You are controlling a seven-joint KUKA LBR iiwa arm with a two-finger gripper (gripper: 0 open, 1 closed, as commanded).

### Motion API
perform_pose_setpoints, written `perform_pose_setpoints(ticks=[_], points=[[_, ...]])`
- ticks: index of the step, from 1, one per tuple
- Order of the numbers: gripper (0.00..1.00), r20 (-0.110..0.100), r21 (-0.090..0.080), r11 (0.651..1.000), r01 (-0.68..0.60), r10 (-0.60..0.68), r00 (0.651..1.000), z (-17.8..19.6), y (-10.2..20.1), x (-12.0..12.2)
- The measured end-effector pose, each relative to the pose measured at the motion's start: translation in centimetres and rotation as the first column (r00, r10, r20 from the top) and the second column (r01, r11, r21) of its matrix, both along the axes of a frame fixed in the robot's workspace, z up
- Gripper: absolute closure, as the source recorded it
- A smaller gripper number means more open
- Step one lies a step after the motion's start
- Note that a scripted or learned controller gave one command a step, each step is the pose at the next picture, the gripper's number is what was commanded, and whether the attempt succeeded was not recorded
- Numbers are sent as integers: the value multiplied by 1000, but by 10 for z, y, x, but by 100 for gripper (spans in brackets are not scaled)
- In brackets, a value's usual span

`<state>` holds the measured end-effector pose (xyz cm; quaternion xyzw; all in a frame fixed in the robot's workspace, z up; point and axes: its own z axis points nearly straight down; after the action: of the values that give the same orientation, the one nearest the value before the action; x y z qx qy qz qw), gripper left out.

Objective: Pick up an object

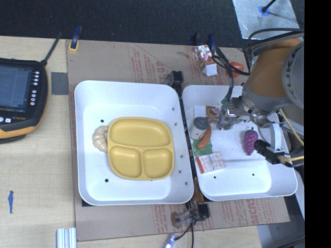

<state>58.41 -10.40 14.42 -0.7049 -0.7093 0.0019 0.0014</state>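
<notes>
Camera view: hot dog (205,136) lies diagonally, upper-right to lower-left; jaws' state unclear.

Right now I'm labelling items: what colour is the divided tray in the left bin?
Yellow: the divided tray shows plainly in the camera view.

Pale wooden bench (31,169), brown cardboard sheet (129,61), dark carpet (129,6) beyond

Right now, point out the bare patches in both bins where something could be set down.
Left bin: a bare strip along its far wall above the yellow divided tray, and a narrower one along the near wall. Right bin: bare floor near the front, below the red-and-white packet and purple grapes. Crowded: its far-left corner around the carrot, where the gripper hangs.
</notes>
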Motion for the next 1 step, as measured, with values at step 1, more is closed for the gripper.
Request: perform_pose_setpoints(ticks=[1], points=[[0, 1, -1, 1000, 1, -1, 1000, 0, -1, 0]])
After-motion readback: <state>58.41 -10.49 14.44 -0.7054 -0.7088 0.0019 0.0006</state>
